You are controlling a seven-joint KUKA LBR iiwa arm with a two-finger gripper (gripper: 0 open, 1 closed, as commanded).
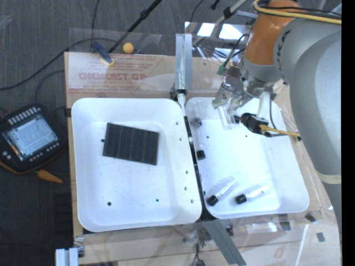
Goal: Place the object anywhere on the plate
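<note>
A: Claw (230, 112) status?
B: Hangs over the far end of the right bin (277, 165). Fingers spread, nothing between them.
A: Plate?
B: Dark ribbed plate (131, 143) lies flat in the left bin (89, 165), toward its far left.
A: Objects?
B: Two clear tubes with black caps, (222, 190) and (250, 194), lie near the right bin's near edge, well apart from the claw.

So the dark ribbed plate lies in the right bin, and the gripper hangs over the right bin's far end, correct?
Not quite: the camera view shows the dark ribbed plate in the left bin, not the right bin. The gripper does hang over the right bin's far end.
</note>
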